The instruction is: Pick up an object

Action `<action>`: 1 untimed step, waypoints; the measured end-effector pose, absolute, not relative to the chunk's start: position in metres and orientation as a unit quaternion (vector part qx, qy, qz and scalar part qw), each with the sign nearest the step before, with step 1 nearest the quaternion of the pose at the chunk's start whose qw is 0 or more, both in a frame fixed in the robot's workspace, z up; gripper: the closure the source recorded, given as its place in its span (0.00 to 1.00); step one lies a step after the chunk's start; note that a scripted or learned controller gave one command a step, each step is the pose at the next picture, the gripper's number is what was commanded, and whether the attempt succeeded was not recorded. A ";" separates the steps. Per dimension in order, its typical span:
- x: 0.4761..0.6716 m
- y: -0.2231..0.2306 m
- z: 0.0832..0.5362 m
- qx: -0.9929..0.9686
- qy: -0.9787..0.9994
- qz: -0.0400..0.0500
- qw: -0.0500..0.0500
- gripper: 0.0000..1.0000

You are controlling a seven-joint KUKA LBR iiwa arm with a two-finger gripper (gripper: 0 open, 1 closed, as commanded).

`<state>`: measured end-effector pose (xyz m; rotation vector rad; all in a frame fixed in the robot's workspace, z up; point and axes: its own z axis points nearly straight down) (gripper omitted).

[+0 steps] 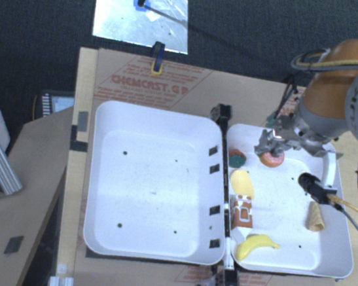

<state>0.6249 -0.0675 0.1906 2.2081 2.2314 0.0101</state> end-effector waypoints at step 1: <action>0.571 -0.017 0.189 0.704 0.710 0.000 -0.002 1.00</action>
